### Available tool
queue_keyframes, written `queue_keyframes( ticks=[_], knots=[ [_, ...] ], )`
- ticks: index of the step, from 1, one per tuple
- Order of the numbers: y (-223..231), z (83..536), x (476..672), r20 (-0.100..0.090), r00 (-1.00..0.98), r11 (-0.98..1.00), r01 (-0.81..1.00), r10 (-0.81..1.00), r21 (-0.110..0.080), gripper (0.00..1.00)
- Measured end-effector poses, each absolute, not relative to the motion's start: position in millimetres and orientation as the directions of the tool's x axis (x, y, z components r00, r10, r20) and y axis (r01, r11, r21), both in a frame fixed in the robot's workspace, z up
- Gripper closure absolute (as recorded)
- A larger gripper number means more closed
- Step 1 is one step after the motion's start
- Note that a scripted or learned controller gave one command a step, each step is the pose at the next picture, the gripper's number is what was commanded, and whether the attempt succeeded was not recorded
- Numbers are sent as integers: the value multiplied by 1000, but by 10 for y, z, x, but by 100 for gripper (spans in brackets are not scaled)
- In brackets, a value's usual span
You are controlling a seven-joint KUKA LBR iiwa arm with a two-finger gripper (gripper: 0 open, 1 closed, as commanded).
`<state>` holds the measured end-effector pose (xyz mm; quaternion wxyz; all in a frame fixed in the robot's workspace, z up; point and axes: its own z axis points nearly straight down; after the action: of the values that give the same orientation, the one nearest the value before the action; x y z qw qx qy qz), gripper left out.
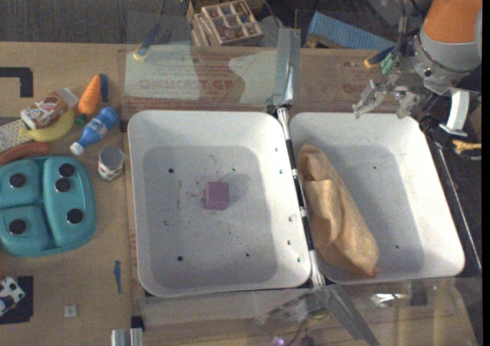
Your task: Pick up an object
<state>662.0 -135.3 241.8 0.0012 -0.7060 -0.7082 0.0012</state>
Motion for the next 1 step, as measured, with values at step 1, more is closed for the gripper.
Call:
queue_keyframes(
  ticks=[1],
  knots=[
    [-1126,1727,5940,0,-95,95,996,996,-2,0]
  ],
)
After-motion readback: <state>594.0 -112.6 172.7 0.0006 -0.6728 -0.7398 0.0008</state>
